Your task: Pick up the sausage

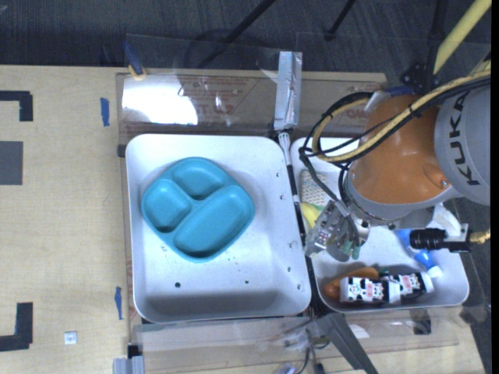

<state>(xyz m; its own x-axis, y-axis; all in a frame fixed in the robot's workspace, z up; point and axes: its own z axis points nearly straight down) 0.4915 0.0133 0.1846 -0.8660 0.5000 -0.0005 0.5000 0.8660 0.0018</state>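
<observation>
The end effector (337,238), grip state unclear, is hovering just above the sausage (334,288), lying crosswise at the right bin's (460,287) near edge.

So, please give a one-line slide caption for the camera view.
Gripper low in right bin, above sausage by a cow-print box; blue tray in left bin.

Even, fairly bright overhead light. Strong glare patch on the clear plastic sheet (160,104) just behind the left shallow white bin (148,158); that bin's back rim is near blown out. Soft shadow under the blue three-compartment plastic tray (199,206) inside it, falling toward the bin's front. Dark carpet floor (156,6) beyond the sheet is dim, low detail. The metal tool (334,236) right of the bin looks slightly soft.
</observation>
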